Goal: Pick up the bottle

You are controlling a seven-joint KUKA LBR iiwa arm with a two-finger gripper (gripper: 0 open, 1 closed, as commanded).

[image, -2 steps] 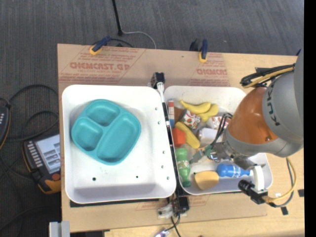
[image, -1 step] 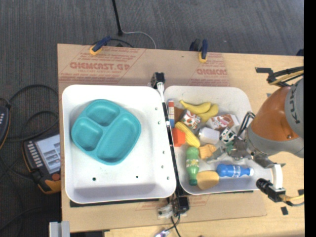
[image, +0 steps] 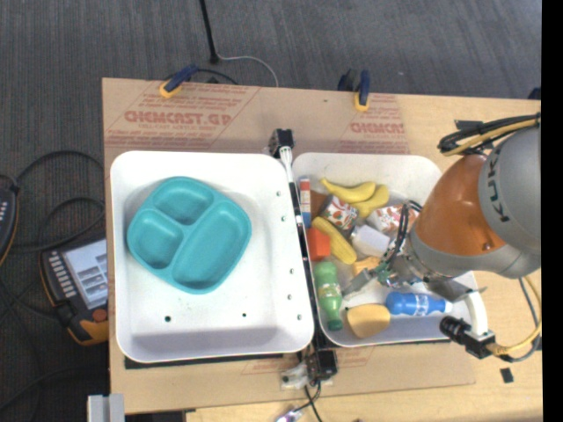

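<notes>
Left bin (image: 141, 323) just has a teal divided plate (image: 188, 233); right bin (image: 422, 167) is crammed: bananas (image: 354, 192), green bottle (image: 329, 292) along its left wall, blue bottle (image: 415, 304) under the arm (image: 475, 209). Can't tell the grip state

One fixed camera looks down on the desk (image: 264, 112) at a slant from above, far enough to take in both bins; the left bin (image: 264, 323) fills the frame's centre left, the right bin (image: 422, 167) the centre right; dark carpet (image: 79, 25) spans the top; the arm (image: 479, 209) enters from the right edge.
</notes>
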